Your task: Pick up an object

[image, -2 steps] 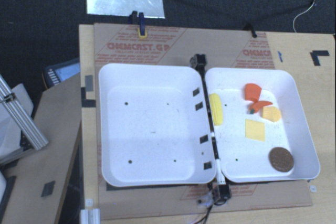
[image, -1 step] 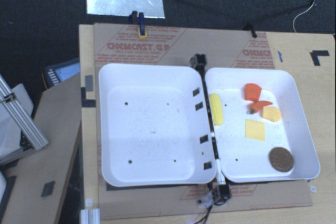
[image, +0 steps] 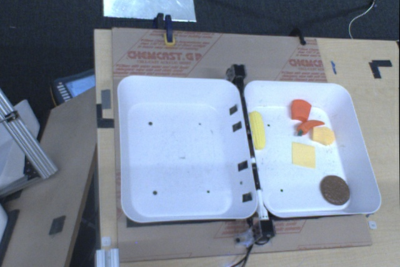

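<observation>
Right bin (image: 359, 153), smooth white plastic, holds ribbed yellow corn cob (image: 257, 129) by its left wall; orange wedge (image: 300, 109); flat yellow square slice (image: 304, 155); round brown cookie (image: 335, 189); jaws' state: cannot tell.

Left bin (image: 181, 147) open throughout. Right bin (image: 359, 134): corn (image: 257, 129) at 9 o'clock, cookie (image: 335, 189) at 5, cheese (image: 304, 155) centre; 7 o'clock corner free.

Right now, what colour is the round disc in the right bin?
Brown disc, seen in the camera view.
</observation>
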You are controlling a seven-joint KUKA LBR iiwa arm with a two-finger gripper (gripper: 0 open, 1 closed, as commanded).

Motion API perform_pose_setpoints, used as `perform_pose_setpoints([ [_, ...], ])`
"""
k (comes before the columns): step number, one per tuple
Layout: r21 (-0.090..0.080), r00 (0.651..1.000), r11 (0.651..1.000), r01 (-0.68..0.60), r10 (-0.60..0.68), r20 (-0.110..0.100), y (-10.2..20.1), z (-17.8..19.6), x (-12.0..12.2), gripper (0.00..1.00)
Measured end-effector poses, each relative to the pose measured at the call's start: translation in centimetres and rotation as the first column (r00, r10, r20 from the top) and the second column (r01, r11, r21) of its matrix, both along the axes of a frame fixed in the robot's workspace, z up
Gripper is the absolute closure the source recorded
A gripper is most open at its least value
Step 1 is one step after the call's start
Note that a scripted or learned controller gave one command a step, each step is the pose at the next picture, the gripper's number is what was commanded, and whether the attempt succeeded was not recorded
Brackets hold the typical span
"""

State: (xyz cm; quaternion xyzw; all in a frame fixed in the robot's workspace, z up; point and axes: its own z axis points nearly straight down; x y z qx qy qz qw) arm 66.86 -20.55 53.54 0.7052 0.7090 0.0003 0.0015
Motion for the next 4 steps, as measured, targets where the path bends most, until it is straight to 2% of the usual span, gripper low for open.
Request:
perform_pose_setpoints([
  [2,0.0,1.0,1.0,0.0,0.0,0.0,0.0,0.0,0.0,1.0],
  [3,0.0,1.0,1.0,0.0,0.0,0.0,0.0,0.0,0.0,0.0],
  [4,-0.003,1.0,1.0,-0.004,0.004,0.004,0.1,1.2,0.1,1.0],
])
